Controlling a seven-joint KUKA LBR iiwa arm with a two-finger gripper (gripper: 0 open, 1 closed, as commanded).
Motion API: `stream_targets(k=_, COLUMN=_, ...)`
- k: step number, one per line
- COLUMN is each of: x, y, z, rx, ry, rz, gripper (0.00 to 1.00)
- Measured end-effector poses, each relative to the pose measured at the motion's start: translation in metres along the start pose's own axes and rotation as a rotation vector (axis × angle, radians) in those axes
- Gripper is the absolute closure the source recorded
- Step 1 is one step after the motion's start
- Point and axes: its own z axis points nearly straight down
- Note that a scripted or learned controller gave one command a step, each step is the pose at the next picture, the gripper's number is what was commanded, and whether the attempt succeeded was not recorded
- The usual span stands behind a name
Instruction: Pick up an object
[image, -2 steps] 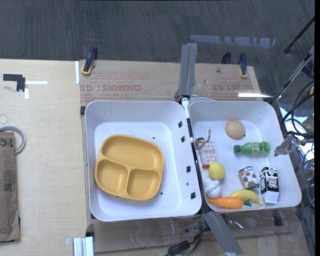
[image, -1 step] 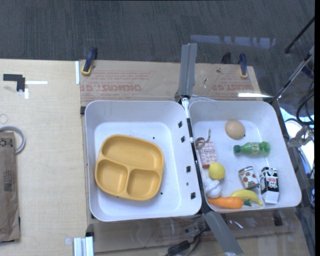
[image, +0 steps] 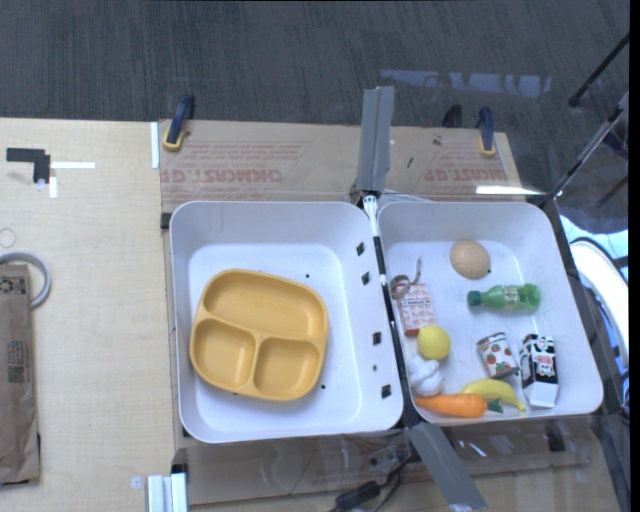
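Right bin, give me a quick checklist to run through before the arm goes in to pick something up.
1. Items present in right bin: ok.
2. Potato stands apart from neighbours: ok.
3. Green bottle lies free: ok.
4. Carrot free of banana: not ok, they touch.
5. Yellow tray sits in left bin, out of the way: ok.
6. Gripper ready: cannot tell.

R bin (image: 560, 250): lemon (image: 433, 342) | carrot (image: 451, 405) | banana (image: 493, 390) | green bottle (image: 505, 296), on side
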Motion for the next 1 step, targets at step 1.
stream_targets(k=1, x=0.0006, y=0.0032, z=0.2896, rx=-0.002, ry=0.000, rz=-0.107, gripper=0.00)
